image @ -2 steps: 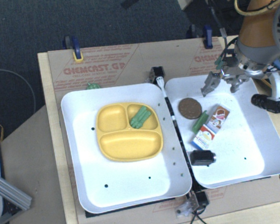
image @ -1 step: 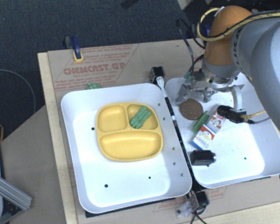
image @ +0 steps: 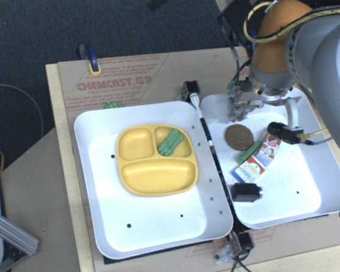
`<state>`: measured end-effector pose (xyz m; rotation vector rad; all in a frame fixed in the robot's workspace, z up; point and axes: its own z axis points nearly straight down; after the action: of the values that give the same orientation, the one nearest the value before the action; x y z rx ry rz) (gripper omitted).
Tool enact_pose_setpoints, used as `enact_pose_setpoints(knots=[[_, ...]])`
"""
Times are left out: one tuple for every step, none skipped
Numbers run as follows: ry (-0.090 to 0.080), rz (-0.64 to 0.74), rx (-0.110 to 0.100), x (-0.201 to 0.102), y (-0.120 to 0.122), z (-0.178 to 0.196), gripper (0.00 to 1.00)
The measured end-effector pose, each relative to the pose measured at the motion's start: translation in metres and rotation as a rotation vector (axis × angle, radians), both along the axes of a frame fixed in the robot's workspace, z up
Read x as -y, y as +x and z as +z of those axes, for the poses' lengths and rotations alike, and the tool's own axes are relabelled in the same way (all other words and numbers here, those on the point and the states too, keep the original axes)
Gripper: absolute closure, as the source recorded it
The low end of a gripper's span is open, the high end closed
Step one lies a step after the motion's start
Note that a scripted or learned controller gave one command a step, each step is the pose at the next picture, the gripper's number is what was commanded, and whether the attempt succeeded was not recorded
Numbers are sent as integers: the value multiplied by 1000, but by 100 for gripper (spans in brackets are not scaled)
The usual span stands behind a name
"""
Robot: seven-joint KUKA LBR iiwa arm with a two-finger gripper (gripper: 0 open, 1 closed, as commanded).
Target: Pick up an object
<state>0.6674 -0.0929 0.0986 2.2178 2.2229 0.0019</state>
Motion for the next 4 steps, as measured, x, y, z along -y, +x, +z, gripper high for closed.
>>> enact_pose_setpoints(knots=[[3, 7, 19, -95, -30, 225, 100], [4, 7, 14, -158, -79, 353, 100], [-1, -8, -9, -91, -119, 305, 100], [1, 1, -15, -131, -149, 205, 100]])
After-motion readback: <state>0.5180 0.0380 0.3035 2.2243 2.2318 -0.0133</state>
